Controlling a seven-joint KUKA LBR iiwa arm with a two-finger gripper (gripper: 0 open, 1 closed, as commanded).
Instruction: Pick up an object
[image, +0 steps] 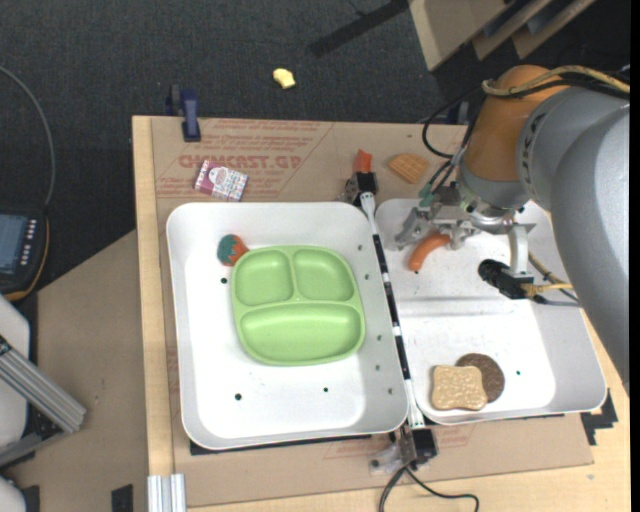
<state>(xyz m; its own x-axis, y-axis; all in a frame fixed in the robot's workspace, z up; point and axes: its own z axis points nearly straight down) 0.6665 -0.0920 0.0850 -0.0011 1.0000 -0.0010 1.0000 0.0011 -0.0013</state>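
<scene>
Orange carrot-like piece (426, 250) sits under the gripper (440, 222) in the right bin's (560, 390) upper left; jaw state unclear.

Arm (585, 150): broad, rounded grey casing with a smooth matte finish. Orange band (505, 125) encircling the wrist section, domed at its 12 o'clock side. Thin black cables looped beside the band; metallic grey gripper (440, 222) hardware below it.

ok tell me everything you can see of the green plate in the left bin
The green plate is a rounded, glossy tray that looks like plastic, split into three compartments: two small ones at the far side, one wide one nearer. It lies flat in the left bin, near the middle. A small reddish and teal object sits at its far left corner.
</scene>
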